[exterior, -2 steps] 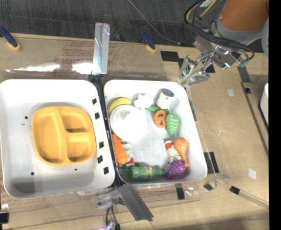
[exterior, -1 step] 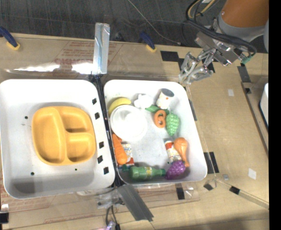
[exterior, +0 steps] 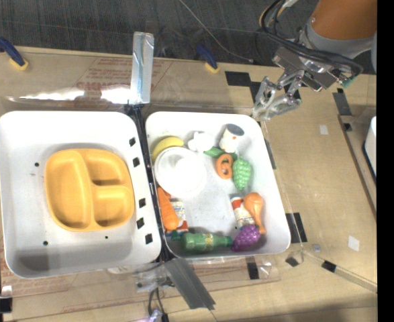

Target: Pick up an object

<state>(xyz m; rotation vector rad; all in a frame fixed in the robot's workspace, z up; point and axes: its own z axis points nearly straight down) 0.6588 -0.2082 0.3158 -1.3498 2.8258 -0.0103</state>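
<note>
My gripper [exterior: 272, 104] hangs above the far right corner of the right bin [exterior: 277, 200], its fingers spread apart with nothing between them. Below it in that bin lie a white cup with a dark opening [exterior: 231, 138], a small white figure [exterior: 198, 141], a green grape bunch [exterior: 242, 172], an orange-and-green piece [exterior: 223, 164], a white bowl [exterior: 180, 171], a yellow item [exterior: 164, 143], a carrot [exterior: 167, 210], a green bottle [exterior: 202, 241], purple grapes [exterior: 248, 237], an orange drumstick [exterior: 254, 208] and a small bottle [exterior: 239, 211].
The left bin [exterior: 15, 200] holds a yellow divided tray [exterior: 90, 188]. A silver tape strip [exterior: 142, 68] stands at the back between the bins. Blue clips [exterior: 12, 52] sit on the bench's far edge.
</note>
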